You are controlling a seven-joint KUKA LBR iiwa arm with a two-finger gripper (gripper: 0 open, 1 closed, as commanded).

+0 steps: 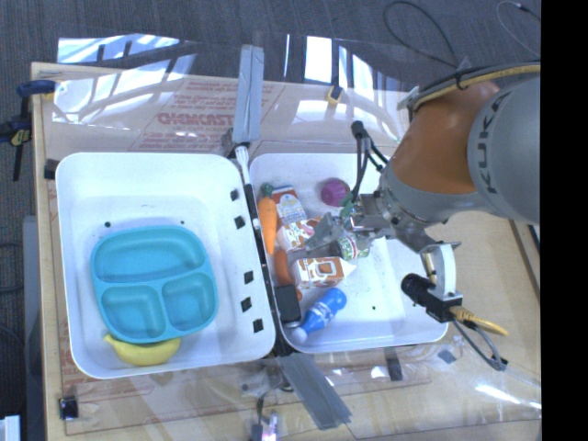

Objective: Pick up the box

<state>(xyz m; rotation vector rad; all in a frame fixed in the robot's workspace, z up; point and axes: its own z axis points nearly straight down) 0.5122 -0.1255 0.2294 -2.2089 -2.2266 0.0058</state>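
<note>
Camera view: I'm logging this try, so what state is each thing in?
tool: low in the right bin, over the boxes
box: lying flat, not lifted
bottle: on its side
carrot: lying by the divider
blue tray: flat in the left bin
banana: tucked partly under the tray's edge

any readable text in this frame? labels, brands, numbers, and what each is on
"KUKA": partly visible, running down the grey arm near the picture's right edge.
Red print on the cardboard sheet behind the bins: large letters, mirrored or glared, not readable.
Carton in the right bin: print too small to read.
Box in the right bin: print too small to read.
Blue bottle: no readable label.
</note>
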